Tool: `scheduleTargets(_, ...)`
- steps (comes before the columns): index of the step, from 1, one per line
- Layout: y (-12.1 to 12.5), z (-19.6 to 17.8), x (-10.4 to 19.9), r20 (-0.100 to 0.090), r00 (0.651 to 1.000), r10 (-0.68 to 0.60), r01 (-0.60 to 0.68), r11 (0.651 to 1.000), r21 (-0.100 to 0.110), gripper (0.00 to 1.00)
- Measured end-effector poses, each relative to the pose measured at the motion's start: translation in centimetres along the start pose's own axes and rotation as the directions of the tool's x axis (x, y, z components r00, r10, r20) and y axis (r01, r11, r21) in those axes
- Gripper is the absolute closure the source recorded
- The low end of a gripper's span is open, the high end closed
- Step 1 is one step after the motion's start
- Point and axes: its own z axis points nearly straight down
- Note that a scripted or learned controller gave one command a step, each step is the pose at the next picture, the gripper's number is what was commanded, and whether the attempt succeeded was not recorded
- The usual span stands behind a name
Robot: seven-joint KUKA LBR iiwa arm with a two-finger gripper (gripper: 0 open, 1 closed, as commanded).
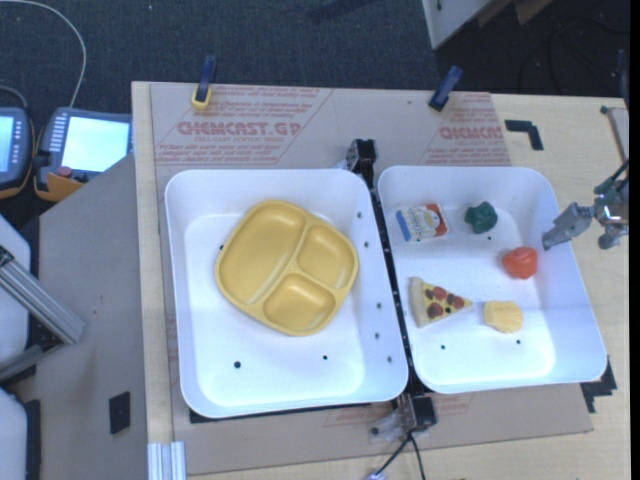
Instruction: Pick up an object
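Observation:
The right bin (pixel 570 353) holds several small objects. A white, red and blue carton (pixel 421 222) lies at the back left, with a dark green piece (pixel 481 217) to its right. A red tomato-like object (pixel 519 262) sits near the right wall. A pizza slice (pixel 437 301) and a yellow lump (pixel 503 316) lie toward the front. My gripper (pixel 583 234) hangs over the bin's right rim, just right of and above the red object. It is open, with nothing between its fingers.
The left bin (pixel 200 368) carries a yellow divided plate (pixel 287 266). Blue clamps (pixel 445 87) and a yellow-tipped clamp (pixel 203 83) hold the cardboard at the back edge. Screens and a cable lie off the bench at far left.

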Motion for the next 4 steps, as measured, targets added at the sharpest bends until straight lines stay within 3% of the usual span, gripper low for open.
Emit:
scheduleTargets(2,-2.0,11.1,0.6,-0.004,1.0,0.001,-0.001,1.0,0.008,0.0)
scheduleTargets(3,-1.2,16.4,1.1,-0.004,1.0,-0.001,0.001,1.0,0.007,0.0)
scheduleTargets(4,-1.0,15.0,1.0,0.0,1.0,0.001,-0.001,1.0,-0.001,1.0)
